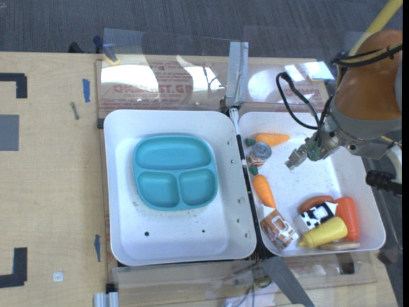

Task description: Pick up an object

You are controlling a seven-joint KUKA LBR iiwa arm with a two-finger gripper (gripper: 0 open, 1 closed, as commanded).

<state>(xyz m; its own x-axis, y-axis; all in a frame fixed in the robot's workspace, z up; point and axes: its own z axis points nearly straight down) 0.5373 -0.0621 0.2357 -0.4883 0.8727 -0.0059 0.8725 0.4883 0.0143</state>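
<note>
My gripper [295,160] hangs over the right bin [377,235], above bare floor near its middle, with nothing seen in it. To its left lie an orange carrot [271,138] and a small grey-blue can [260,151]. A second carrot [264,190] rests lower down by the bin's left wall. At the bin's front sit a brown box [279,229], a yellow bottle [326,232], a black-and-white item [317,215] and an orange-red piece [348,213].
The left bin [121,235] holds a teal divided plate [174,171]. A metal divider post [236,75] stands at the back between the bins. Black cables [294,101] loop from the arm over the right bin's back edge.
</note>
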